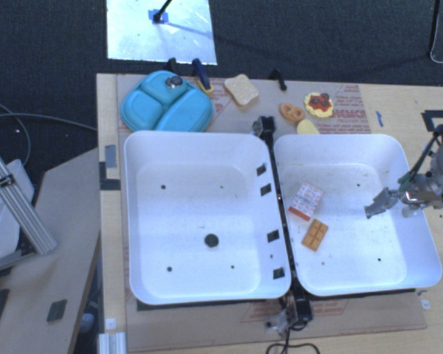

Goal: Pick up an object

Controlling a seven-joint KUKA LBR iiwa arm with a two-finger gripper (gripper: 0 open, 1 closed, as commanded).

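Near the left wall of the right bin (pixel 399 150), an orange waffle block (pixel 314 234) lies tilted, its long axis running toward the bin's near-left corner. Just beside it a white packet (pixel 306 200) with red print, unreadable, is seen. How far the gripper (pixel 376 206) is open cannot be told, and nothing is seen held.

**Colours and patterns across the counter**

Two white bins sit mid-frame, the left bin (pixel 199 212) dotted with small dark spots and one larger black disc (pixel 211 240). In the right bin (pixel 354 220) lie a white packet (pixel 306 200) with a red-checked pattern and an orange-red edge, and an orange waffle-gridded block (pixel 314 234). The claw (pixel 378 204) at the right edge is grey metal. The counter (pixel 111 286) is pale tan wood. Along the upper part of the frame: a sky-blue divided tray (pixel 166 103), a beige toast slice (pixel 241 89), an orange pretzel shape (pixel 291 112), a yellow round (pixel 320 104) topped red and dark, and a pale yellow piece (pixel 307 127). The floor (pixel 44 43) is dark blue-black.
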